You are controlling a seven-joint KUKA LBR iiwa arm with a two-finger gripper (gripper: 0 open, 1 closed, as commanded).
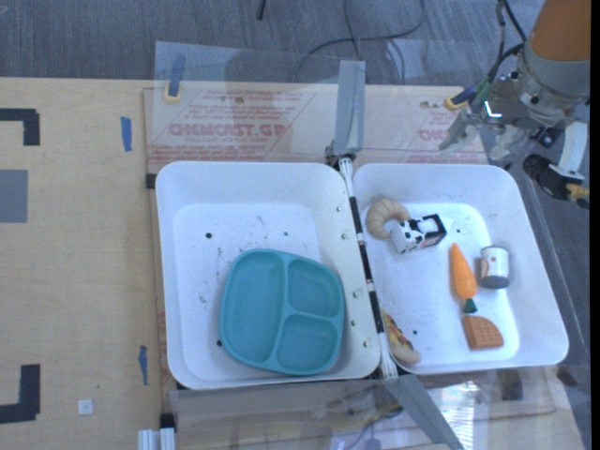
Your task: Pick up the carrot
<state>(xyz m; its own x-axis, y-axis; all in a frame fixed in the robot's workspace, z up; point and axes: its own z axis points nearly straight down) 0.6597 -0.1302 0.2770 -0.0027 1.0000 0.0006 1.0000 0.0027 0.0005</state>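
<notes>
The carrot (462,272) lies in the right bin (536,214), right of centre, green end toward the near side, just left of a small can (494,266) and just beyond a waffle (483,332). Farther left sit a croissant (382,216) and a black-and-white toy (416,232). The gripper (488,120) hangs above the bin's far right corner, well apart from the carrot; whether it is apart or together I cannot tell. The left bin (187,204) holds a teal tray (281,312). Red print on the clear sheet (234,125) beyond is blurred and unreadable.
</notes>
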